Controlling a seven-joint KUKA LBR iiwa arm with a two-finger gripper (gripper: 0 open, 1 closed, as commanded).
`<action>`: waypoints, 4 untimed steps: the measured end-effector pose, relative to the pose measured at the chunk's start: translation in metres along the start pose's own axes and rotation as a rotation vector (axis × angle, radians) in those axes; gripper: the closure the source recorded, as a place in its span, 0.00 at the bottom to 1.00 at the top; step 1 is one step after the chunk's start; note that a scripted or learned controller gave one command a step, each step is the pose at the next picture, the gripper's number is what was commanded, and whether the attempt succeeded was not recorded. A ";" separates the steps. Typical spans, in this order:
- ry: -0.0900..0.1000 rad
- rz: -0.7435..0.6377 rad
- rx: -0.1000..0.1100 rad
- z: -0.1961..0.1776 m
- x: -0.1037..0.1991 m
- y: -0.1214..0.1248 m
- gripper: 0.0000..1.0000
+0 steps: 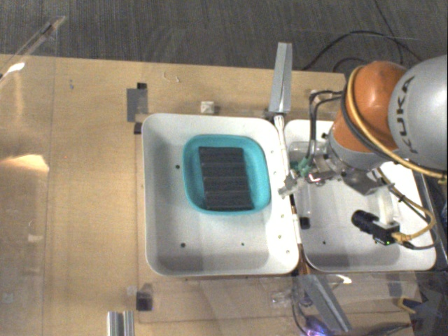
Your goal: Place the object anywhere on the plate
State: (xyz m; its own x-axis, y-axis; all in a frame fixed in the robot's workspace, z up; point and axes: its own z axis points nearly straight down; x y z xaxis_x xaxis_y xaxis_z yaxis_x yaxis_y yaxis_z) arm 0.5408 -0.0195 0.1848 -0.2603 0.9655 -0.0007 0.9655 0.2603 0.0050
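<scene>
The object to be moved cannot be picked out, and the gripper [302,176], low over the right white plastic bin [350,257], hides its own state: I cannot tell. If it carries nothing, the swing toward nine o'clock leaves the teal rounded plate with dark ribbed centre [226,173] unfilled; a loose hold could drop the load on the dividing rims.

Light: bright, even, from overhead.
Glare: pale patches on the worktop [63,187] at left.
Shadows: soft grey along the inner lower walls of the left bin [161,208].
Sharpness: slightly soft, grainy throughout.
</scene>
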 end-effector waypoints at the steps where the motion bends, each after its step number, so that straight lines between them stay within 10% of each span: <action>1: 0.000 0.000 0.000 0.000 0.000 0.000 0.00; 2: 0.000 -0.056 -0.002 -0.001 0.064 0.022 0.00; 3: -0.001 0.002 -0.001 -0.018 0.005 0.037 0.00; 4: 0.000 0.013 0.000 -0.029 0.057 0.027 0.00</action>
State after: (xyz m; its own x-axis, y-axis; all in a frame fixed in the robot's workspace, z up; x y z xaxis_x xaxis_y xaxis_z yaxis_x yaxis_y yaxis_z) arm 0.5517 0.0420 0.2143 -0.2479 0.9688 -0.0004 0.9688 0.2479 0.0054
